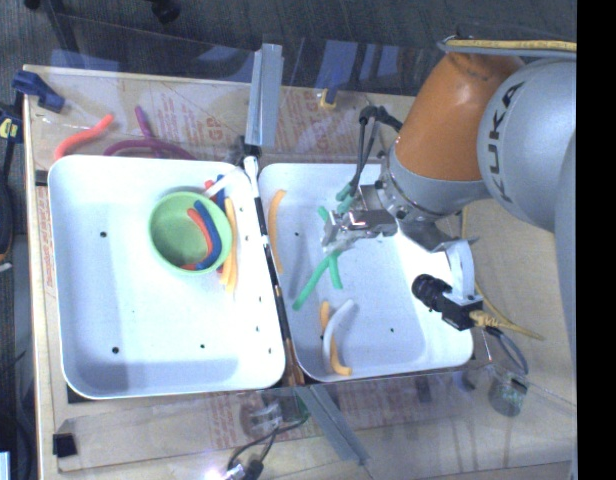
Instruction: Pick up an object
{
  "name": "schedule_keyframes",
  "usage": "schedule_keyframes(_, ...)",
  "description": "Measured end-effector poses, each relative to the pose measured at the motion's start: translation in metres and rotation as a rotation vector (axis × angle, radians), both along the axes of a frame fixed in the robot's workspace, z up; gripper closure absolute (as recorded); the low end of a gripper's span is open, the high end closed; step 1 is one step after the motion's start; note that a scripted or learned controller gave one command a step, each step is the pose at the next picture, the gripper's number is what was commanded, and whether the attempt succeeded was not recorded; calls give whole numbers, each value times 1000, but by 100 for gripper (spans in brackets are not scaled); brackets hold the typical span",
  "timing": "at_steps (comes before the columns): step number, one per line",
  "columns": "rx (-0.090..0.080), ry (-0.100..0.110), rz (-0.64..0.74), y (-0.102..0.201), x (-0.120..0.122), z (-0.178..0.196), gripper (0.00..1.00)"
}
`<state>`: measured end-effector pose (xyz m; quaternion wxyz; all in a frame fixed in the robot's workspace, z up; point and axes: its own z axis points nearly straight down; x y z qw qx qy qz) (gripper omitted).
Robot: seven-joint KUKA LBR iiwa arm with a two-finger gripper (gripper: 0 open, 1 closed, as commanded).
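Left bin (98, 268) holds a green bowl (183, 233); in the right bin (388, 353), green sticks (316, 276) lie at seven o'clock of the end effector (348, 223), grip state unreadable, which should descend squarely over one.

End effector (340, 236) low over green sticks (321, 268) in right bin (408, 353), green bowl (191, 231) in left bin (118, 368).

- The grey arm (528, 138) entered from the upper right of the frame.
- Its orange band (453, 113) sat above the wrist.
- The end effector (343, 230) pointed down, right of the frame's centre.
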<state>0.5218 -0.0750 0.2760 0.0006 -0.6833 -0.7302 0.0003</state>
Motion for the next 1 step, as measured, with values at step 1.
schedule_keyframes(1,0,4,-31,-44,63,-48,100)
